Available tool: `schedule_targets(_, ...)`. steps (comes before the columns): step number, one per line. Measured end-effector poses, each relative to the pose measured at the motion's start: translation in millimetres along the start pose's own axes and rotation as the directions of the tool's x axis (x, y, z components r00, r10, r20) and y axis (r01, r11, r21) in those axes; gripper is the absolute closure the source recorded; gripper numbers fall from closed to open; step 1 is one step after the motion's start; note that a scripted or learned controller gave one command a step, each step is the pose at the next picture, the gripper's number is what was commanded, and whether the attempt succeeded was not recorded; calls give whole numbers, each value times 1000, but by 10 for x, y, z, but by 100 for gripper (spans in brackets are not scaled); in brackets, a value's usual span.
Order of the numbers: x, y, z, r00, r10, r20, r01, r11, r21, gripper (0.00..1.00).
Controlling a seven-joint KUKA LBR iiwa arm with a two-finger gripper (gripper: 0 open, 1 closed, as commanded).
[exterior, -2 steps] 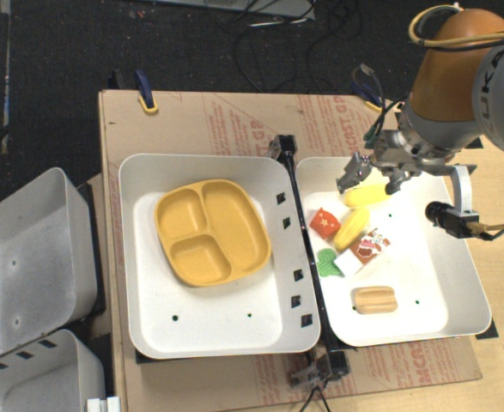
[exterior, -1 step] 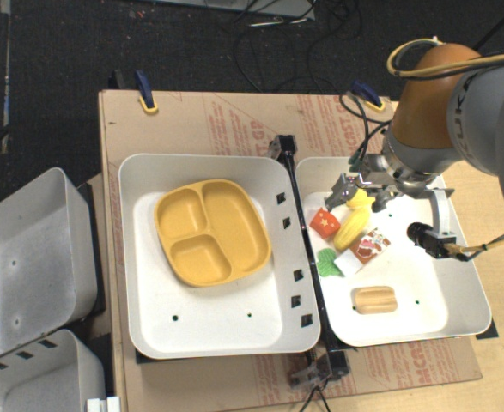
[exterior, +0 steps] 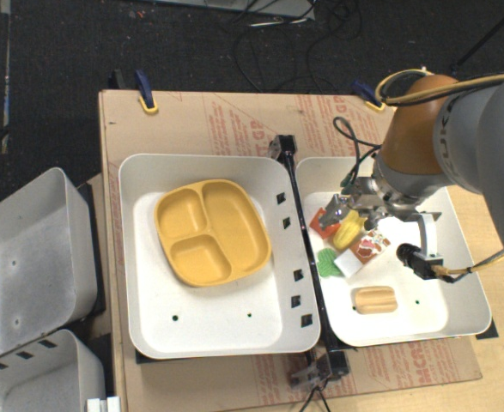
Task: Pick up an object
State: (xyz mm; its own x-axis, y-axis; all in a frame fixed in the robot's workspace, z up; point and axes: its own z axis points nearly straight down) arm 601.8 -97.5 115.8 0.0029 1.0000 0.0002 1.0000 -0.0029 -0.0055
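Note:
The right bin holds a cluster of small objects: an orange-red piece, a yellow banana-like piece, a red and white item, a green piece and a small white piece. A tan bread-like block lies apart, nearer the front. My gripper hangs low over the back of the cluster, right above the orange-red and yellow pieces. Its tips are hidden among them, and I see nothing lifted.
A yellow divided plate lies in the left bin. A black divider rail runs between the bins. The arm's orange band and grey link cover the right bin's back right. A black fitting with a cable juts over the bin.

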Motion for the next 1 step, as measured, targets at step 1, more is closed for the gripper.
schedule_targets(1,3,20,-139,1000,0,1,0,1000,-7,100)
